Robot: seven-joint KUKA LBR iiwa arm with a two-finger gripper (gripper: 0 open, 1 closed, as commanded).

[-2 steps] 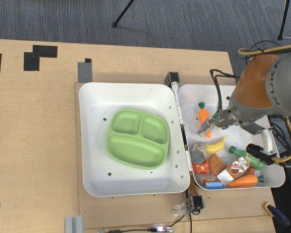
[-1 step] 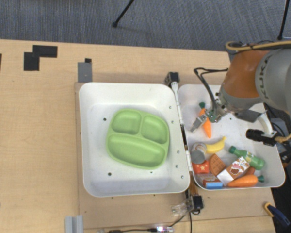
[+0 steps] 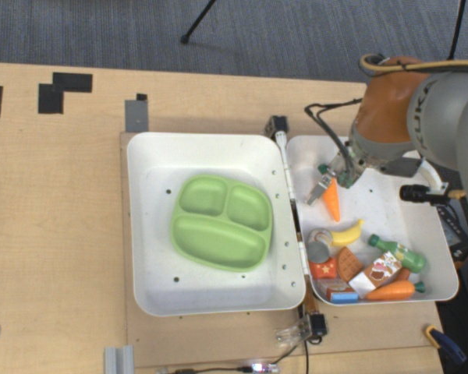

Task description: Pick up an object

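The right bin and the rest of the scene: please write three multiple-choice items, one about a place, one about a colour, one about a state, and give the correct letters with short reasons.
1. Where is the green plate?
A. left bin
B. right bin
C. floor

2. What colour is the banana?
A. blue
B. yellow
C. black

3. How does the plate lie?
A. flat, compartments up
B. on its edge
C. upside down

Answers: 1 A, it lies in the left bin. 2 B, it is yellow, in the right bin. 3 A, its three compartments face up.
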